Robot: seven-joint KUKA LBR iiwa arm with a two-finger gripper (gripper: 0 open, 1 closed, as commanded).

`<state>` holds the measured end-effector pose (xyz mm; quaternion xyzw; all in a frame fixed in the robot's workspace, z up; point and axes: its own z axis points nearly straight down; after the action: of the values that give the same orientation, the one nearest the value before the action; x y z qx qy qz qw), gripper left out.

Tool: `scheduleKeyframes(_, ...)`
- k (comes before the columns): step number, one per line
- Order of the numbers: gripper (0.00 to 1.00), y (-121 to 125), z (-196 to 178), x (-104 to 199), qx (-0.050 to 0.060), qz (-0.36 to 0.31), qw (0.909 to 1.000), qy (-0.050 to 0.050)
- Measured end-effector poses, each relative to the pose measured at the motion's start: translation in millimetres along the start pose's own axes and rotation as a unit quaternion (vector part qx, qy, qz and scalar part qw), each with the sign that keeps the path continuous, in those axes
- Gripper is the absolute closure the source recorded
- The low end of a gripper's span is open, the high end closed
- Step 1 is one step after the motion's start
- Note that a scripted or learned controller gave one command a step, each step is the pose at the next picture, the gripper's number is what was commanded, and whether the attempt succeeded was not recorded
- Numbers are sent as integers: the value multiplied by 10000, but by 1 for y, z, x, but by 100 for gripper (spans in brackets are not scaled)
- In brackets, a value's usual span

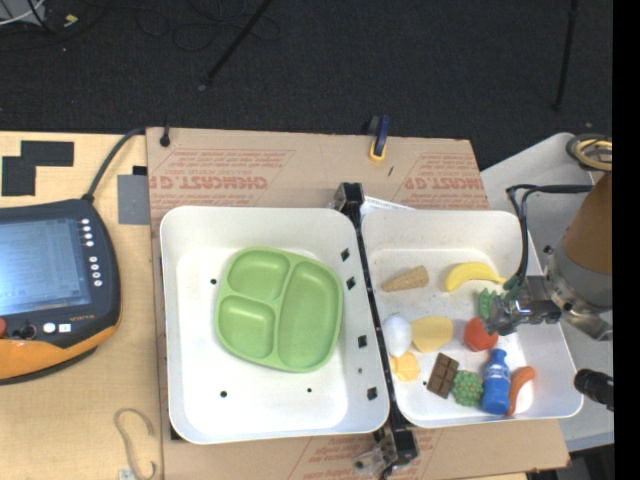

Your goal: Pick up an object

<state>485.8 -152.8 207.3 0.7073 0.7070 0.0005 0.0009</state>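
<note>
The gripper [497, 311] hovered low by the right bin's [440, 230] right wall, just above a red tomato [478, 335]; whether it was clenched I cannot tell. Open floor lay toward the bin's far-left corner.

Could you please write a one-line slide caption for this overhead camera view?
Gripper poised over toy food in the right bin, beside a red tomato; green divided plate in the left bin.
</note>
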Motion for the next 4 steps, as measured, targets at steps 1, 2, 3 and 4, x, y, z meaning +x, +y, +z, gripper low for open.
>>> scheduleKeyframes(1, 100, 0, -21, -1, 9, -3, 10000, 3)
scheduleKeyframes(2, 100, 9, -17, 55, 27, -27, 10000, 19)
scheduleKeyframes(3, 100, 20, -12, 111, 29, -25, 10000, 15)
scheduleKeyframes(4, 100, 37, -15, 150, 23, -19, 10000, 11)
